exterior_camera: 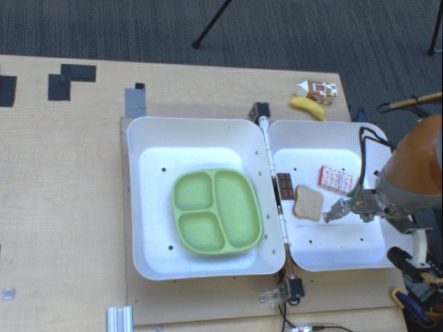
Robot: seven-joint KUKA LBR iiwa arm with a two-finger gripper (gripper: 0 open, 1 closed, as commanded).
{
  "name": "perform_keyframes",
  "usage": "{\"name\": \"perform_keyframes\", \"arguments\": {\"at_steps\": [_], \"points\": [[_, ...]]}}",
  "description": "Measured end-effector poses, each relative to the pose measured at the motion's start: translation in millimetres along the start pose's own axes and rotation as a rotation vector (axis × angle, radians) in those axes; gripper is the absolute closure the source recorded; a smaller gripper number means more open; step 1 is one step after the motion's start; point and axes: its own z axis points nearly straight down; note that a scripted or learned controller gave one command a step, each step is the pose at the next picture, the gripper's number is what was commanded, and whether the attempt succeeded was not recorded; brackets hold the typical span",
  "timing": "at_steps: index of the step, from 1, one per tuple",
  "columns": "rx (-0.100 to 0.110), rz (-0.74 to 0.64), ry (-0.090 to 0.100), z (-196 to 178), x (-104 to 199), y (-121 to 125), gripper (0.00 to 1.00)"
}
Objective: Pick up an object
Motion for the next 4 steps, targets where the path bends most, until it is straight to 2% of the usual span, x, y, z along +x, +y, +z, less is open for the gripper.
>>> {"name": "perform_keyframes", "arguments": {"at_steps": [1, 2, 3, 4], "points": [[-0.004, -0.002, 0.0, -10.5, 0.4, 1.8, 1.0], [-0.003, -0.002, 0.0, -10.4, 0.4, 1.7, 0.0], [0.008, 0.003, 0.0, 21.5, 49.5, -3.4, 0.0], [0.002, 0.001, -0.001, 10.1, 49.6, -1.0, 1.0]]}}
